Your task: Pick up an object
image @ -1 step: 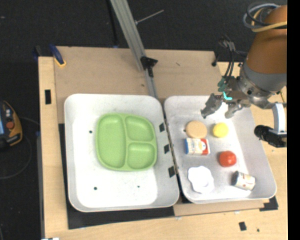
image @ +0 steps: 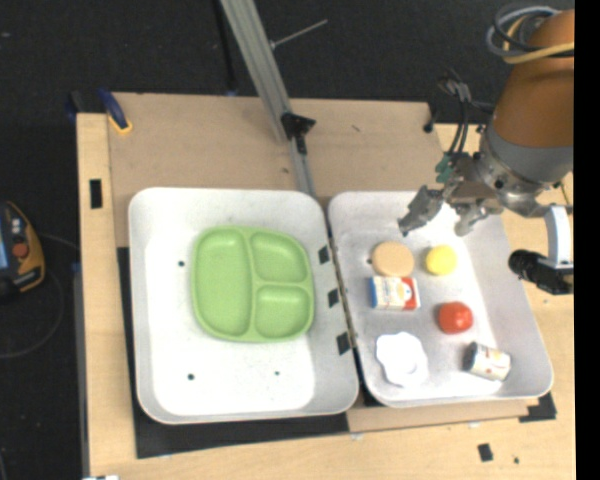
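The yellow ball (image: 441, 260) sits in the right bin (image: 525, 368), next to a tan round thing (image: 392, 259). Nearer are a little carton (image: 393, 293), a red ball (image: 455, 317), a white lump (image: 401, 357) and a small can (image: 488, 362). The gripper (image: 444, 216) hangs above the far end, fingers spread open, holding nothing. A green tray (image: 251, 284) lies in the left bin (image: 160, 368).

Single fixed overhead camera, slanted down, both bins (image: 160, 268) framed
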Robot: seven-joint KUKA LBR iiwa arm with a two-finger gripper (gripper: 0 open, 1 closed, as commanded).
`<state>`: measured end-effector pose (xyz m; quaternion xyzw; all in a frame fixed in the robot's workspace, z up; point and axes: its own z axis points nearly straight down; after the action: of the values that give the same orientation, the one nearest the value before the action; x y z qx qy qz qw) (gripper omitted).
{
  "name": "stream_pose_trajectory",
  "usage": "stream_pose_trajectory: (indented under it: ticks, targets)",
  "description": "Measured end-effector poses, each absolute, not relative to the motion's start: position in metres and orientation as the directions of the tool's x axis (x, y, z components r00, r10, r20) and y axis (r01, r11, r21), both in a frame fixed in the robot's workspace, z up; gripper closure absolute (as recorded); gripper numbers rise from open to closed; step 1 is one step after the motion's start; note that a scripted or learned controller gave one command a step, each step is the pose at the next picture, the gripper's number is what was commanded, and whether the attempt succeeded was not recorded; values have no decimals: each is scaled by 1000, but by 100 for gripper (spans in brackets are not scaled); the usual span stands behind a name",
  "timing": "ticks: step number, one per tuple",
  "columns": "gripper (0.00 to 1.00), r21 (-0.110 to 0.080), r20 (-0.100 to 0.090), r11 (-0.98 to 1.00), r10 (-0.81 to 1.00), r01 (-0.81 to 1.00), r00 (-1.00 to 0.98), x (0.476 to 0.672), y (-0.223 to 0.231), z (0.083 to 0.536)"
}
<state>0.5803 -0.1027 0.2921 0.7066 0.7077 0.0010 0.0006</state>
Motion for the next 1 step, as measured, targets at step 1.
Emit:
stream_pose_trajectory:
  ticks: [1]
  targets:
    - [0, -5, -2, -1, 1000, 1000, 1, 584, -103, 229]
